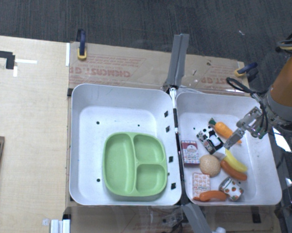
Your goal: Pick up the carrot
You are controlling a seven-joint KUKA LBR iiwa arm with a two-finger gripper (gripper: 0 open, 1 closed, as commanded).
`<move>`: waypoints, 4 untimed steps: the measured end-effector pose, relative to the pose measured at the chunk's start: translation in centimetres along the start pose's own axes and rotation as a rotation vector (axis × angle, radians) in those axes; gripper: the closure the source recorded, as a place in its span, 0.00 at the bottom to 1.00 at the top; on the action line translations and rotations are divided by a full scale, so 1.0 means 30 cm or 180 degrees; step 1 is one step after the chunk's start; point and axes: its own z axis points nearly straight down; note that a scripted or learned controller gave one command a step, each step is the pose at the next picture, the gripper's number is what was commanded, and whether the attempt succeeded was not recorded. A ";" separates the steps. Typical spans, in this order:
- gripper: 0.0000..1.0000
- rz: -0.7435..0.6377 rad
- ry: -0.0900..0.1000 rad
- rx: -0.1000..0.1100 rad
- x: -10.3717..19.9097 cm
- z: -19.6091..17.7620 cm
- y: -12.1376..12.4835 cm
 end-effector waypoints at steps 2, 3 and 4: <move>0.00 -0.1193 -0.0003 -0.0003 -0.197 -0.080 -0.005; 0.00 -0.1956 -0.0010 -0.0006 -0.239 0.267 0.006; 1.00 -0.1944 -0.0029 -0.0015 -0.244 0.231 0.009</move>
